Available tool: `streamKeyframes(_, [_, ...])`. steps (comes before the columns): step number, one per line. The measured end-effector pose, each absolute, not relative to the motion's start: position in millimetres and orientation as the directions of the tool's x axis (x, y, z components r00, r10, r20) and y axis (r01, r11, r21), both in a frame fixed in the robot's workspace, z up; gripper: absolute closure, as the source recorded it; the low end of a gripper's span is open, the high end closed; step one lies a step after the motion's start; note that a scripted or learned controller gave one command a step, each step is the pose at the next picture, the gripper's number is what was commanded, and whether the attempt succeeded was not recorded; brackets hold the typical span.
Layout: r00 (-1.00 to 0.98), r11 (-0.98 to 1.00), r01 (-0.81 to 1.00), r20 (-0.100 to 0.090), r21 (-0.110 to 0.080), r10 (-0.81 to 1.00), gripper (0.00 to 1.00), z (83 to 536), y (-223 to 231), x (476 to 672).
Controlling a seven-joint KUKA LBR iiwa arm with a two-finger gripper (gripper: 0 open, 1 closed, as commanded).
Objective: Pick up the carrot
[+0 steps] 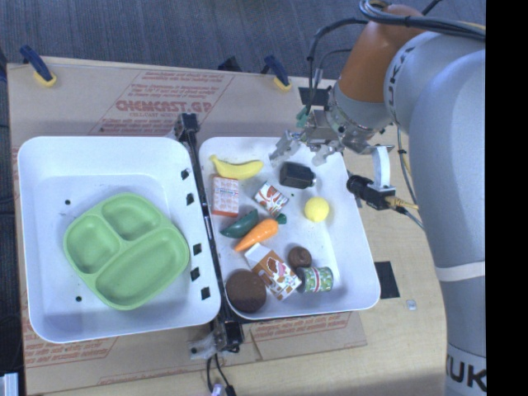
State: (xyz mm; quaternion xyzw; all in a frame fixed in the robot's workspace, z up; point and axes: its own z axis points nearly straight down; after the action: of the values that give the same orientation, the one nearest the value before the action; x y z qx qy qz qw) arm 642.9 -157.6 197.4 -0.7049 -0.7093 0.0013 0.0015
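The orange carrot (pixel 257 234) lies near the middle of the right bin (pixel 356 246), tilted, with its leafy end against a dark green vegetable (pixel 239 223). My gripper (pixel 306 147) hangs over the far edge of that bin, well beyond the carrot and to its right. Its fingers are spread open with nothing between them. A black object (pixel 296 174) lies just below the gripper.
The right bin also holds a banana (pixel 237 168), a yellow ball (pixel 316 210), small cartons (pixel 225 195) (pixel 271 198) (pixel 276 275), a chocolate donut (pixel 299 257), a brown round (pixel 246 291) and a green can (pixel 316 280). A green divided plate (pixel 126 248) sits in the left bin (pixel 33 221).
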Motion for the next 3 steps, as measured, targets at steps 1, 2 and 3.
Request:
streamKeyframes(1, [-0.006,0.006,1.0,0.001,-0.006,1.0,0.0,155.0,-163.7,548.3])
streamKeyframes(2, [-0.009,0.009,1.0,0.002,0.013,1.0,0.0,98.7,-139.0,544.6])
streamKeyframes(3, [-0.016,0.016,1.0,0.004,0.008,1.0,1.0,109.3,-138.0,544.4])
